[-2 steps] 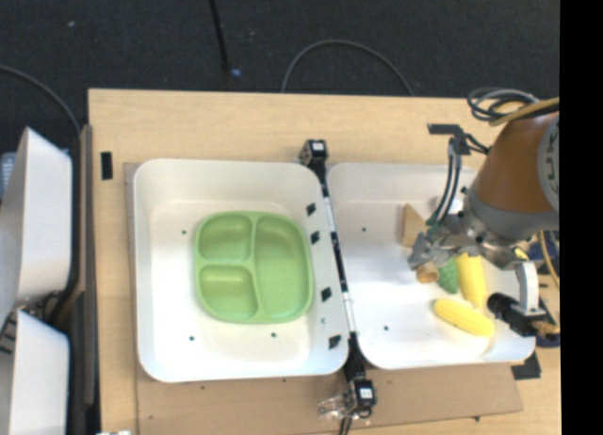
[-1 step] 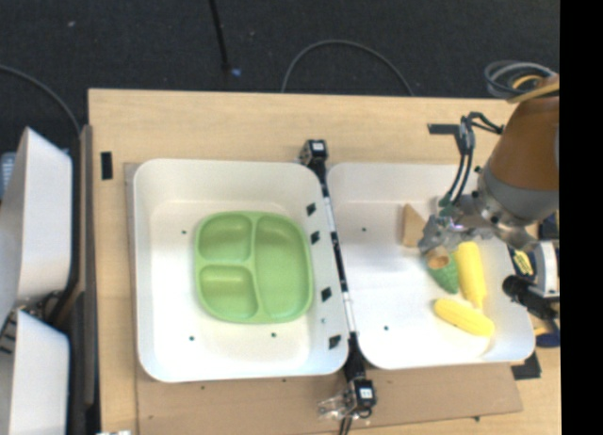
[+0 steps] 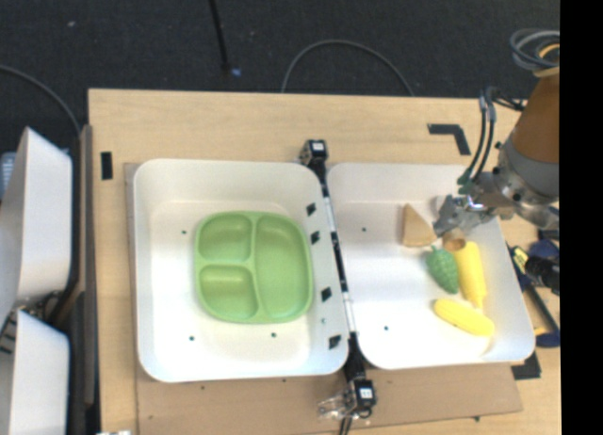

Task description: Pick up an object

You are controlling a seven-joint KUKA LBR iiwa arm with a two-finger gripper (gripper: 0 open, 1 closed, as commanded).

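The right bin (image 3: 386, 292) holds a tan wedge-shaped piece (image 3: 415, 227), a green bumpy object (image 3: 443, 270), and two yellow pieces, one upright (image 3: 471, 273) and one lying near the bin's front right (image 3: 464, 317). My gripper (image 3: 454, 217) hangs over the bin's right side, just right of the tan wedge and above the green object. Its metal fingers point down-left; nothing is seen between them.
The left bin (image 3: 160, 330) carries a green divided plate (image 3: 253, 266). A black hinge strip (image 3: 332, 254) runs between the bins. Cables and a blue item lie at the bench's right edge (image 3: 537, 268). White boxes stand at the far left (image 3: 38, 226).
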